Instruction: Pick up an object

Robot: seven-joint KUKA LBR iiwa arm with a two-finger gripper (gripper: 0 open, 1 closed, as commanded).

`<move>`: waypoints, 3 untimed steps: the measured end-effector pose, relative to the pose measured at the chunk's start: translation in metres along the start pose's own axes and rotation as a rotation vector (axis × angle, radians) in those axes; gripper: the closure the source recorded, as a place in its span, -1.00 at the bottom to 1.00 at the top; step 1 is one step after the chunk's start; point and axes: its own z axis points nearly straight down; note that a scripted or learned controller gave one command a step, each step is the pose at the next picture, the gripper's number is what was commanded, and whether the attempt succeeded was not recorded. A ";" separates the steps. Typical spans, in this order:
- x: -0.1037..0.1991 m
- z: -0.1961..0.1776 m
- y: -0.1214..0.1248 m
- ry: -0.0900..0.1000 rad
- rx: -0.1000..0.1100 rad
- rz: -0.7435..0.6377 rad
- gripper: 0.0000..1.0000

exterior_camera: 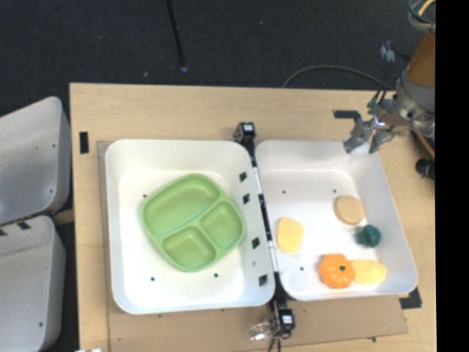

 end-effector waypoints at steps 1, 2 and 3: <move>-0.002 -0.031 0.001 0.000 0.002 -0.002 1.00; 0.050 -0.033 -0.020 0.003 0.008 -0.002 1.00; 0.102 -0.038 -0.031 0.004 0.007 -0.003 1.00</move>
